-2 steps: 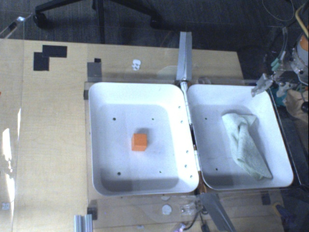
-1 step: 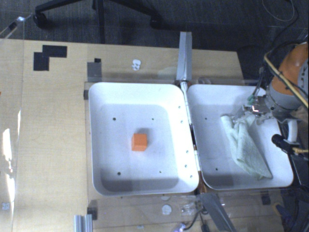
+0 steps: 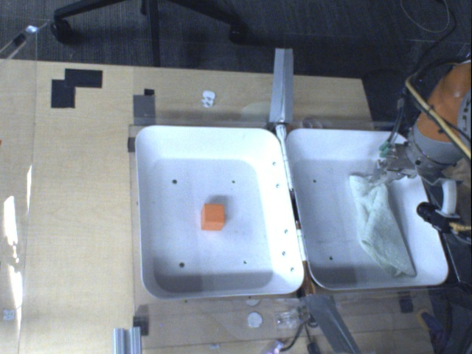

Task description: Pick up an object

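Cloth [image 3: 380,223] lies crumpled along the right side of the right bin [image 3: 324,198], its top corner drawn up to the gripper [image 3: 389,162], whose tips sit at that corner near the bin's upper right; whether they pinch the fabric, stand apart or press together I cannot tell, as glare and the wrist blur them. Risk is plain, I judge: a hold on a thin corner could slip once the limp cloth's weight hangs from it, or the trailing end could drag on the bin wall and pull free. Should the grip be off the fabric, a lift would bring up nothing. Left of it, across the divider, the left bin [image 3: 158,198] holds a small orange cube [image 3: 213,217] near its middle, well apart from the arm [image 3: 446,120]. Both bins rest on a pale wooden bench [image 3: 74,220] with black tape marks at upper left. Beyond, at the frame's top, dark carpet bears a chair base [image 3: 151,2] and a loose cable at upper right.
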{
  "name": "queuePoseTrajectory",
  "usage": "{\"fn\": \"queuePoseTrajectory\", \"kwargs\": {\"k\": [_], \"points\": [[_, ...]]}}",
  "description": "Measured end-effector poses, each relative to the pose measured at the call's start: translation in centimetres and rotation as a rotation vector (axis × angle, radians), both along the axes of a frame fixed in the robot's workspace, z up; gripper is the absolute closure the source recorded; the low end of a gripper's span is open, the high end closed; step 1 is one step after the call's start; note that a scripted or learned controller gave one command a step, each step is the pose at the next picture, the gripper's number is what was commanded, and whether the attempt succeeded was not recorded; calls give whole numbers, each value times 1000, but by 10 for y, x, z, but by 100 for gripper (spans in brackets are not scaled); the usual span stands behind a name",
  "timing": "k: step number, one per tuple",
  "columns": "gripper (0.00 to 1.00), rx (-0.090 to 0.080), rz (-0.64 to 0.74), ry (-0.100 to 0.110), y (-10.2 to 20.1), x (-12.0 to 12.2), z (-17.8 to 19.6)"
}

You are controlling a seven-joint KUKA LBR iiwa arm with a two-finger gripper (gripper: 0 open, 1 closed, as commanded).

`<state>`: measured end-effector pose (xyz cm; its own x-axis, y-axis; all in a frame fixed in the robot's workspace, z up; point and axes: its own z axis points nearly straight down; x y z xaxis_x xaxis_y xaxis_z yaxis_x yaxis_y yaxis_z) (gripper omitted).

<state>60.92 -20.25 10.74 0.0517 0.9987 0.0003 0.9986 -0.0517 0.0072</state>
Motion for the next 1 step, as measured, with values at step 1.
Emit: {"fn": "queuePoseTrajectory", "kwargs": {"k": [1], "points": [[100, 0, -238, 7, 24, 41, 83]]}}
